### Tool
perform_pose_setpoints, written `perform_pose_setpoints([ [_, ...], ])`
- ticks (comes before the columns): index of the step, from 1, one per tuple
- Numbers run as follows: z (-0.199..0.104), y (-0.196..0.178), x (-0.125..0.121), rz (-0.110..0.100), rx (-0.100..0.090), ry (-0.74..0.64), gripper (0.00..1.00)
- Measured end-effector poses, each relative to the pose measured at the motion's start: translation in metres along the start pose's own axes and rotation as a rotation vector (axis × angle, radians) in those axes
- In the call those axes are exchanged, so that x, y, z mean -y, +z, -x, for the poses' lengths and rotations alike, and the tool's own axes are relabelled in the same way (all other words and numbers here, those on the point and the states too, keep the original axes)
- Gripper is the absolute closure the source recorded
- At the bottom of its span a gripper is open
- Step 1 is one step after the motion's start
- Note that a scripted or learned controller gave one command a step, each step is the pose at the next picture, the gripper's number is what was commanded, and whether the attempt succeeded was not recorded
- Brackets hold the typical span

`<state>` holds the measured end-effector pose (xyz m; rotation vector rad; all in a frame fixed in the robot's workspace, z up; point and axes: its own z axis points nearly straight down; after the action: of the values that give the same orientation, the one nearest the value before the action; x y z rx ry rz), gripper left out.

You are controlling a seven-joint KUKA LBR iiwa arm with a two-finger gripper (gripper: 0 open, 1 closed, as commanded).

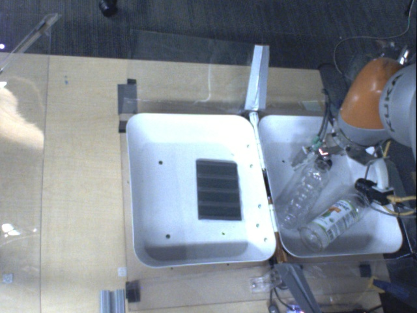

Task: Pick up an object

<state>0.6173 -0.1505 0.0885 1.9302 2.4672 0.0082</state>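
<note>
Tabletop (78,175) is light wood, two white bins side by side. Left bin (156,188) has a dark ribbed block (218,189) lying flat near its middle. Right bin (287,142) holds two clear plastic bottles, touching. Bare bottle (303,193) runs diagonally, one end up-right by the end effector (321,152), the other down-left. Labelled bottle (331,222) (green-and-white label) lies lower, also diagonal. Arm sits over the bin's right side; end effector state: cannot tell.
</note>
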Motion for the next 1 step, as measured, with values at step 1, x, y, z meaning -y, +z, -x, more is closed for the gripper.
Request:
perform_pose_setpoints([
  [1,-0.0006,-0.0125,-0.0033,0.009,0.001,-0.001,1.00],
])
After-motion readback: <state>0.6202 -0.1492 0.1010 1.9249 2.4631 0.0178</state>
